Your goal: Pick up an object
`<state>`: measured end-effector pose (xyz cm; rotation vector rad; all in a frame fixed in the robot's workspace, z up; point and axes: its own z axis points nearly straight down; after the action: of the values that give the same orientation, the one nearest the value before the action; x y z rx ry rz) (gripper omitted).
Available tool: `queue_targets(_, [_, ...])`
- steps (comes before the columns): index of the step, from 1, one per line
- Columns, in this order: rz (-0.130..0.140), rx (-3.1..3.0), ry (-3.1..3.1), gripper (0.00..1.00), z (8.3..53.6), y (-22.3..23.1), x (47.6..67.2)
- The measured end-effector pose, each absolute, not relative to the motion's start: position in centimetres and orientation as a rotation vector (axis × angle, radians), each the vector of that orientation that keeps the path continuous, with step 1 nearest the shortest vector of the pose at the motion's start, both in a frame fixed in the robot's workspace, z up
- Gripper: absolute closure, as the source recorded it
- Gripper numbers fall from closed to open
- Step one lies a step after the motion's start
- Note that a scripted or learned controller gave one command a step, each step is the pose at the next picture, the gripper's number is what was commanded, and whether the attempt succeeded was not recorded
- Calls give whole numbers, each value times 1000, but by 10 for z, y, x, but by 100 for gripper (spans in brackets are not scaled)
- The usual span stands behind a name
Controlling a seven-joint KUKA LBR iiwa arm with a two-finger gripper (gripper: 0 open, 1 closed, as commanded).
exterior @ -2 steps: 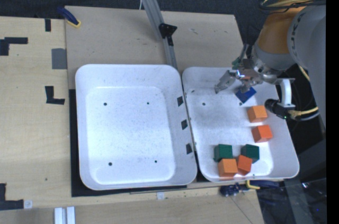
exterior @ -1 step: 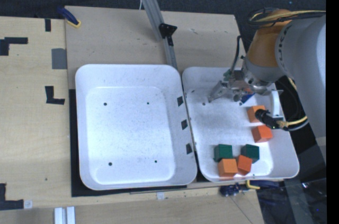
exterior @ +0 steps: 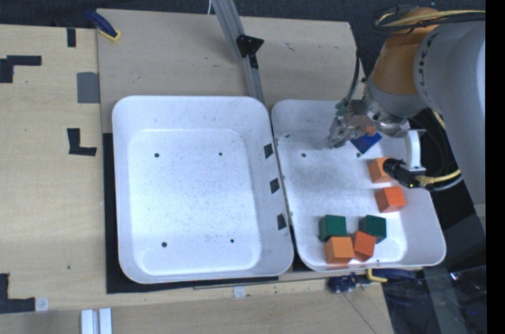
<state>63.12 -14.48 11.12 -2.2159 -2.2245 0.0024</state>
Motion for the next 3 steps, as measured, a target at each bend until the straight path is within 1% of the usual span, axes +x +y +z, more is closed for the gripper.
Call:
queue_targets(1, [-3,-2222,-2226,100,158,-149,639])
queue_targets(3, [-5,-2222,-2228,100,258,-140,643])
